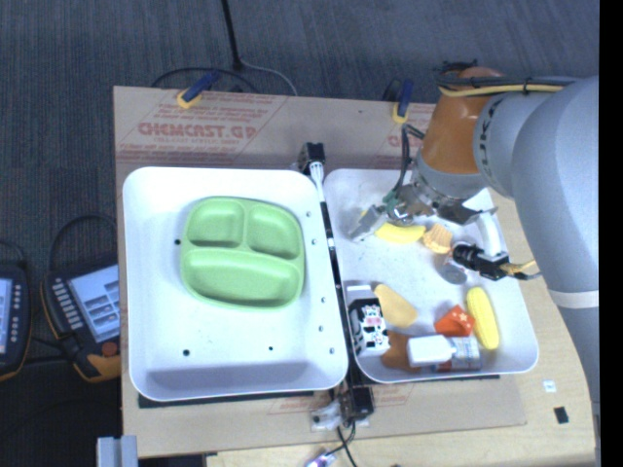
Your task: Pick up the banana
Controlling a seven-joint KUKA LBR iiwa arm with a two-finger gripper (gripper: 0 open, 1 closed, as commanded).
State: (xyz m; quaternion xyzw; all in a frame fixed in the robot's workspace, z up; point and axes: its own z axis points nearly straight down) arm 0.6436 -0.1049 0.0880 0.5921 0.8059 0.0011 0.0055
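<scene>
End effector (389, 208) sits low in the upper part of the right bin (521, 353), right at a pale yellow piece (401, 233); whether it is open or closed, or has anything in it, cannot be told because the wrist and a tangle of metal parts hide it. The likeliest banana (484, 317) is the bright yellow oblong lying flat near the right bin's right wall, well apart from the end effector, with nothing gripping it. Risks: the arm appears to be working the wrong yellow object, so a close here probably grabs the pale piece or nothing. The banana is crowded, with an orange item (454, 321) just beside it and a white box (433, 351) close below, so a descent may clip those or pin the banana against the wall. Its rounded skin could let it roll out of a two-finger pinch. The left bin (146, 358) holds a green divided tray (243, 252), not in play. Readable text: the cardboard (146, 115) under the bins shows red print, roughly "CHEMCAST GP"; the labels in the right bin are too small to read.
</scene>
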